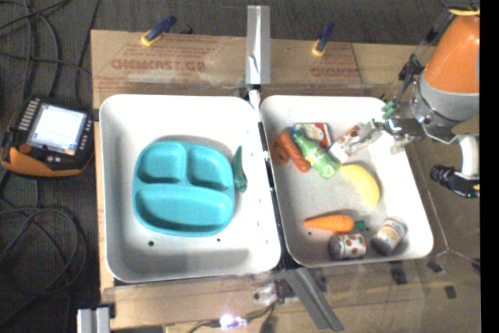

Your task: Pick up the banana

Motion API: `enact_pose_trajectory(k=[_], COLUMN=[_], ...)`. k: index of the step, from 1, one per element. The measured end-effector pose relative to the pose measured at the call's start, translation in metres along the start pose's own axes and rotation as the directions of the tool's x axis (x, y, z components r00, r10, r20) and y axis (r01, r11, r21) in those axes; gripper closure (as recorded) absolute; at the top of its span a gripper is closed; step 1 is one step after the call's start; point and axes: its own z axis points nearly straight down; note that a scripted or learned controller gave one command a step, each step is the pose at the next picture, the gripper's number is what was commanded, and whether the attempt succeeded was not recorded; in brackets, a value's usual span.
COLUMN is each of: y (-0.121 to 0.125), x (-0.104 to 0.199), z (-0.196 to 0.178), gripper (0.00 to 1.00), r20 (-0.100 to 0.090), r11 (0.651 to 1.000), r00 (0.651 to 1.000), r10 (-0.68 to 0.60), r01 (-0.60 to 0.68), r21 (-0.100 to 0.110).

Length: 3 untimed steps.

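Observation:
The banana (pixel 362 185) shows as a short, rounded yellow shape lying on the floor of the right bin (pixel 413 207), a little right of the bin's middle. My gripper (pixel 355 139) reaches in from the right, over the bin's far right part. It hangs just above and slightly left of the banana, apart from it. Nothing yellow is seen in the gripper. Behind it the arm's orange band (pixel 458 51) rises at the right edge.
Around the banana lie a green bottle (pixel 318 157), a red-orange piece (pixel 285 149), a packet (pixel 313 132), a carrot (pixel 330 224) and two cans (pixel 348 246) (pixel 388 236). The left bin (pixel 117 246) holds a teal divided plate (pixel 185 187) and a dark green piece (pixel 239 168).

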Motion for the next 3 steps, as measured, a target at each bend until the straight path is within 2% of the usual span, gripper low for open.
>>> enact_pose_trajectory(k=[1,2,3], y=[-0.022,-0.023,-0.021], x=[-0.003,-0.004,-0.019], z=[0.115,0.109,0.096], gripper=[0.0,1.0,1.0], r20=[0.001,0.002,0.001], r11=[1.0,1.0,0.948], r00=[1.0,1.0,0.948], r10=[-0.011,-0.01,0.318], r01=[0.011,0.01,-0.318], r21=[-0.007,-0.001,0.003])
